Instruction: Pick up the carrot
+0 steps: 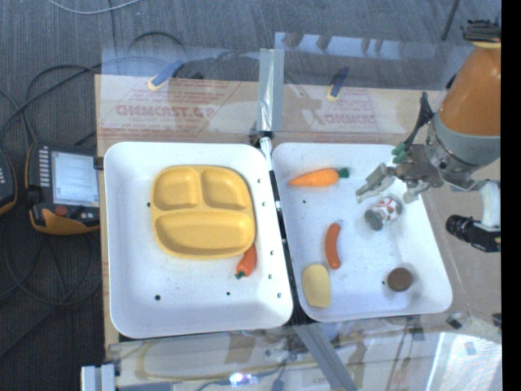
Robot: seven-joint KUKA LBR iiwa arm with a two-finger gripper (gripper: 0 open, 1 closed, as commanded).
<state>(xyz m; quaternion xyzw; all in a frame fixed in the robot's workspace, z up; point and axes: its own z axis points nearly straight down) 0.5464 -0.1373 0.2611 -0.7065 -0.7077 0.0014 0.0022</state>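
Carrot (317, 177) left of gripper (395, 187).

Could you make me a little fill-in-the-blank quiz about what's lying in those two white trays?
1. The carrot lies in the ____ bin.
2. The yellow divided plate has ____ compartments.
3. The red chili pepper lies just outside the plate's lower ____ corner.
4. The pincer hovers to the ____ of the carrot.

Missing words: right; three; right; right

One fixed camera above the bench, angled down, both white bins (122, 243) in frame
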